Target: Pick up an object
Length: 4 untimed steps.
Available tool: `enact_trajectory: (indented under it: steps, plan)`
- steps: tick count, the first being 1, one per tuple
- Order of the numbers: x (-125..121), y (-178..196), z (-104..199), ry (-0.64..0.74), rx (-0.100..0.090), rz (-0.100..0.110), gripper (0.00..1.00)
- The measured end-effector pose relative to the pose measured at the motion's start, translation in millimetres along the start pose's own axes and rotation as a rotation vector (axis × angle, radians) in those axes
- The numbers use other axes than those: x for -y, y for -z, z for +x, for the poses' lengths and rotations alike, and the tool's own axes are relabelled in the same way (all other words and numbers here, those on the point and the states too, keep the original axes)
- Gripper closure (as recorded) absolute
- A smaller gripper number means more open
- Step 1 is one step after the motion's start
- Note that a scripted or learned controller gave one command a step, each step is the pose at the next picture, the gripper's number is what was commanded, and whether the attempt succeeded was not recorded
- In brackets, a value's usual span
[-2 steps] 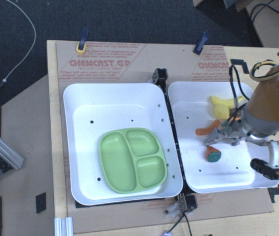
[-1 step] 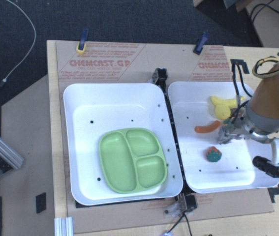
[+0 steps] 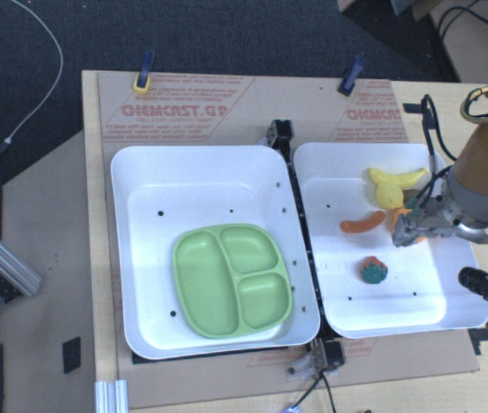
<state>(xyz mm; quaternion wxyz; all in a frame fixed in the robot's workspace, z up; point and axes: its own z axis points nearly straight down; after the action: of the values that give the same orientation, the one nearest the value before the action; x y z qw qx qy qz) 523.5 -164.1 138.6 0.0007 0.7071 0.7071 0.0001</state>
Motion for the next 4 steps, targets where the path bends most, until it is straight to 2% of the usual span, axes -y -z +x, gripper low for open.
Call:
enact_trajectory:
  steps: [1, 2, 4]
  plan:
    - [6, 46, 2, 0.001, 0.001, -0.004, 1.0]
    - [-3, 104, 7, 0.002, 0.002, -0.006, 1.0]
    - [-31, 89, 99, 0.005, -0.001, 0.0, 1.0]
